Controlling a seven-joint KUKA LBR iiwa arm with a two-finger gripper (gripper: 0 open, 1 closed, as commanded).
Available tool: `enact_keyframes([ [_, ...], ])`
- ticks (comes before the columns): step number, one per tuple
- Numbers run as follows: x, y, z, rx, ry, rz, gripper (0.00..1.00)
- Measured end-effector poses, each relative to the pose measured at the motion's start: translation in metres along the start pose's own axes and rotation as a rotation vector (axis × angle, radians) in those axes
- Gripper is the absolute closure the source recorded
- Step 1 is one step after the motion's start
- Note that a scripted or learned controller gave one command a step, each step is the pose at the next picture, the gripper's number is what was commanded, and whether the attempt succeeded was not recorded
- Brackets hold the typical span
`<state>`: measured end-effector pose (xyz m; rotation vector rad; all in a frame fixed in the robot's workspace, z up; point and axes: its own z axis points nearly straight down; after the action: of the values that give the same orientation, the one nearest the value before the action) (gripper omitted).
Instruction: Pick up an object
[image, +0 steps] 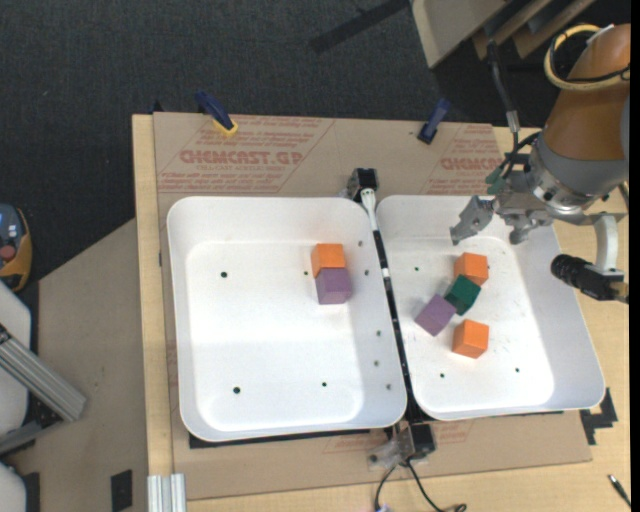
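beneath both bins, a brown cardboard sheet (300, 140) covers the bench, pinned by blue clamps (216, 112) over dark carpet (150, 50). left bin (200, 330) holds an orange block (327, 258) touching a purple block (334, 286). right bin (560, 350) holds four small blocks (462, 293) clustered. gripper (494, 227) hovers just above them, fingers spread apart, grasping nothing.

Left bin (200, 330) mostly open — blocks (331, 274) cluster centrally.
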<state>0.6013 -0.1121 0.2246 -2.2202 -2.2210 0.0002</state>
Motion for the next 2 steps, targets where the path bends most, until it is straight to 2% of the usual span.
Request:
enact_keyframes([
  [1,-0.047,0.008,0.071,0.005,0.000,0.004,0.00],
  [2,-0.035,0.000,0.145,0.008,0.002,0.000,0.00],
])
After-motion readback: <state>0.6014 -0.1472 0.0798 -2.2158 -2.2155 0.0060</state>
